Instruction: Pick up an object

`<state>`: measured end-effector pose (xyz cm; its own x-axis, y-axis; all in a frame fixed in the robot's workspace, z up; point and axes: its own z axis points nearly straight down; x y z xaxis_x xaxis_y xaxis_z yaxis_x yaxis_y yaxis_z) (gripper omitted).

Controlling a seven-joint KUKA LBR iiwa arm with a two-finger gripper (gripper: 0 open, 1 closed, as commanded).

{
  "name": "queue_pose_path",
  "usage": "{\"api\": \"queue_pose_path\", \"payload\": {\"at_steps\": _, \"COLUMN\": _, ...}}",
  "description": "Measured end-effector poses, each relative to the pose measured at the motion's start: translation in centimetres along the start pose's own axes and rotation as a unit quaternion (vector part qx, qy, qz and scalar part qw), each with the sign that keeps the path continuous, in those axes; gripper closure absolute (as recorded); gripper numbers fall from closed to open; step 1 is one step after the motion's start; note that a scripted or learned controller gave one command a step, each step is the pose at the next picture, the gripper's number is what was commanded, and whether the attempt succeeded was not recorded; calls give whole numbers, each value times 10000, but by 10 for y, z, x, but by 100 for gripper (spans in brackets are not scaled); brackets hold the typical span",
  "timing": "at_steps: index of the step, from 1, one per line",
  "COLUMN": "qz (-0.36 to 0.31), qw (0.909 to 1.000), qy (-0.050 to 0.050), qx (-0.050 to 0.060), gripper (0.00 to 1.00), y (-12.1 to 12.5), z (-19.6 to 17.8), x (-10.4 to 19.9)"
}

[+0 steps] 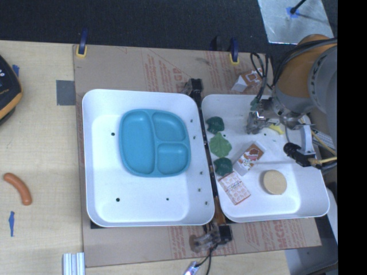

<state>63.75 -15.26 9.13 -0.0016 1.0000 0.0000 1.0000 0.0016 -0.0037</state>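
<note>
The right bin (pixel 298 208) holds three green leafy pieces (pixel 220 146) along its left side. It also holds two small red and white packets (pixel 249 157) (pixel 234 188) and a round tan disc (pixel 274 182). My gripper (pixel 256 121) is low over the upper middle of this bin, right of the top green piece (pixel 215 124) and above the upper packet. I see nothing held in it. A yellow item (pixel 277 129) lies partly hidden under the wrist.
The left bin (pixel 97 153) holds a blue divided plate (pixel 155 142). A black part (pixel 298 153) of the arm hangs over the right bin's right side. On the bench at far left lie a sausage (pixel 18 188) and a black and yellow device (pixel 7 90).
</note>
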Motion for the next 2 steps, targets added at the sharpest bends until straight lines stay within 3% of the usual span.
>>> {"api": "queue_pose_path", "payload": {"at_steps": 1, "qz": -17, "qw": 10000, "qy": 4, "qx": -15, "gripper": 0, "y": 19, "z": -102, "x": 64}}
{"api": "queue_pose_path", "payload": {"at_steps": 2, "qz": -3, "qw": 10000, "qy": -4, "qx": -10, "gripper": 0, "y": 18, "z": -129, "x": 6}}
